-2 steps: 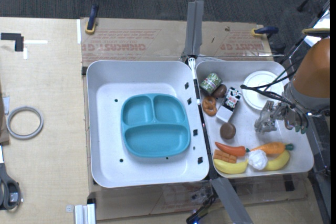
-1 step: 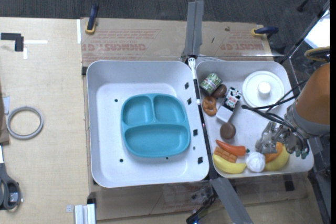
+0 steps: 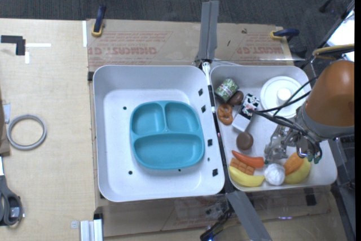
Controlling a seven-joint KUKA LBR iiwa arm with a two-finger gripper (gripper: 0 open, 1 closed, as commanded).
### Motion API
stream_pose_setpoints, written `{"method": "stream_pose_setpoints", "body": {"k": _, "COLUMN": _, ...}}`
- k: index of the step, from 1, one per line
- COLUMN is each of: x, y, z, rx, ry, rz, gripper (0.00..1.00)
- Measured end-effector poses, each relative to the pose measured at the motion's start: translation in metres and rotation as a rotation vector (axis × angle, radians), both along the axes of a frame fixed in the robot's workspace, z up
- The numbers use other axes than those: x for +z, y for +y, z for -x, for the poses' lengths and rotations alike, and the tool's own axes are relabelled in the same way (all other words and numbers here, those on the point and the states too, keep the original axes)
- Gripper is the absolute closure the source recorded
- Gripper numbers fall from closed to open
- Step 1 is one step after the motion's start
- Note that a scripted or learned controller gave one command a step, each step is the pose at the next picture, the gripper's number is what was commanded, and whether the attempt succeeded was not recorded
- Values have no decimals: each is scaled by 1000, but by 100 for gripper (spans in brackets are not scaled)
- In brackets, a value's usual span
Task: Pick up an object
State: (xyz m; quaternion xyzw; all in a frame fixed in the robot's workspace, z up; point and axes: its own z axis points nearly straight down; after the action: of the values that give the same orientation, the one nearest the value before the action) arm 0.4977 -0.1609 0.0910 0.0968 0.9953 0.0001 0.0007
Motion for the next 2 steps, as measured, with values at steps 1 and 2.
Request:
{"method": "stream_pose_setpoints", "body": {"k": 1, "x": 0, "y": -61, "z": -28, "rx": 345, "ry": -2, "rz": 1, "gripper": 100}}
{"method": "stream_pose_setpoints", "body": {"k": 2, "x": 0, "y": -60, "z": -29, "rx": 346, "ry": -3, "rz": 0, "gripper": 0}}
